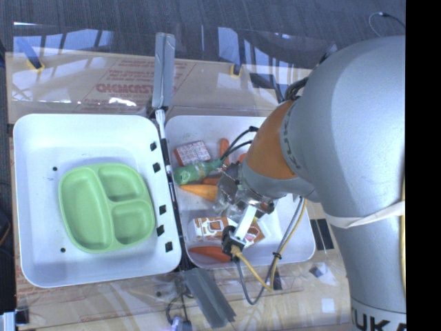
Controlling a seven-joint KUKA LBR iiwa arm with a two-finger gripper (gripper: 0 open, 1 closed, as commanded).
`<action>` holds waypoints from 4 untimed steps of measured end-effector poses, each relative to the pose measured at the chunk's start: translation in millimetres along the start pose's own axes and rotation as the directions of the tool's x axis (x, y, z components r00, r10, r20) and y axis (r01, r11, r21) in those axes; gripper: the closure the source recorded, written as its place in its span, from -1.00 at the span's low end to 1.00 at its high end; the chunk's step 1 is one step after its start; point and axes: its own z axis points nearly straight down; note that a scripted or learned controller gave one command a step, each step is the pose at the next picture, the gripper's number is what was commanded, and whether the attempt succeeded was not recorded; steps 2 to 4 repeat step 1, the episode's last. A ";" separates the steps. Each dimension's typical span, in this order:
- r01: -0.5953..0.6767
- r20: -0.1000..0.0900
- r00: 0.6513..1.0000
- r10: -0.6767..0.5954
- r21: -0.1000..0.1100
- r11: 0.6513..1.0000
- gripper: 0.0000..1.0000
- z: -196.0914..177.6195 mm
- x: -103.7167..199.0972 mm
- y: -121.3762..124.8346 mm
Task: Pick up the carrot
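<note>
The carrot (198, 191) is an orange wedge lying on its side in the middle of the right bin (298, 252), its tip pointing left. My gripper (225, 197) reaches down into that bin right beside the carrot's thick right end. The grey arm and its orange band (270, 154) cover the bin's right half. I cannot see whether the carrot is touched or held.
Around the carrot lie a green item (189, 175), a red-pink packet (193, 152), a small orange-red piece (224, 145), a brown-and-white box (209, 227) and a red item (210, 254). The left bin (34, 136) holds a green divided plate (107, 205).
</note>
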 end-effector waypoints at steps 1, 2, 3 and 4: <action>-0.268 -0.005 0.963 0.268 -0.005 0.963 1.00 -91.5 48.0 -31.9; -0.268 -0.005 0.963 0.268 -0.005 0.963 1.00 -91.5 48.0 -31.9; -0.268 -0.005 0.963 0.268 -0.005 0.963 1.00 -91.5 48.0 -31.9; -0.268 -0.005 0.963 0.268 -0.005 0.963 1.00 -91.5 48.0 -31.9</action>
